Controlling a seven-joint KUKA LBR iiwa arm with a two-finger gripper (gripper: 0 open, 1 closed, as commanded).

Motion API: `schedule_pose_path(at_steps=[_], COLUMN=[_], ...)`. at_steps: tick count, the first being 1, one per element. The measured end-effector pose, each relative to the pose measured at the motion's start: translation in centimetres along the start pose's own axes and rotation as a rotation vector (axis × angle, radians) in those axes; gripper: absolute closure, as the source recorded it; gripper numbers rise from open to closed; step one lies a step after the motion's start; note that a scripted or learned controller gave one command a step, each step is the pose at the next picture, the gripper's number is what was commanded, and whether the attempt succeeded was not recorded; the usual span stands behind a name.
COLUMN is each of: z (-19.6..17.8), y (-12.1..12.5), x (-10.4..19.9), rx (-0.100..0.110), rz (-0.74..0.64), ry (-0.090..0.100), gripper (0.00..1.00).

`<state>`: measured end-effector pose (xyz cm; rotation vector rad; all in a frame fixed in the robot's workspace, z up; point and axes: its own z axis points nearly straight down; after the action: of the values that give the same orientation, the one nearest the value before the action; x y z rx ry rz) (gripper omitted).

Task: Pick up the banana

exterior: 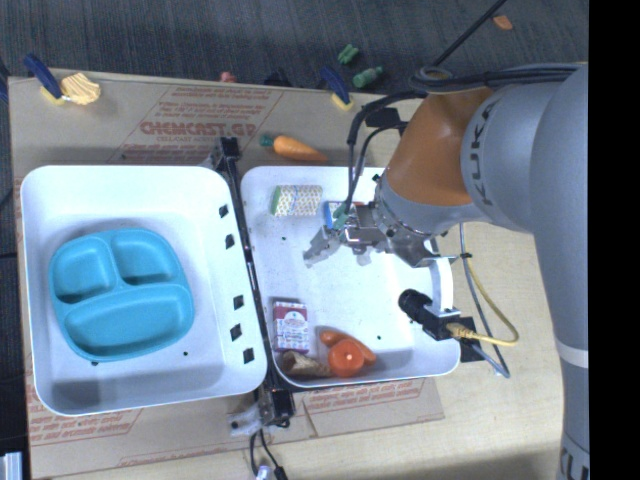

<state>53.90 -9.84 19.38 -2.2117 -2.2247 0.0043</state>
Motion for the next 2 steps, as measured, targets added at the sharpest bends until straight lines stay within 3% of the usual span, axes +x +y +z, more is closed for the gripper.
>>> schedule_pose_path(at_steps=[1,2], z=[8.5,10.2], y=[3.4,1.7], x=[0.3,0.1], rx=[0.002,0.000], rz=[0.040,-0.097], ry=[-0.001,0.000], gripper=[0.00,0.00])
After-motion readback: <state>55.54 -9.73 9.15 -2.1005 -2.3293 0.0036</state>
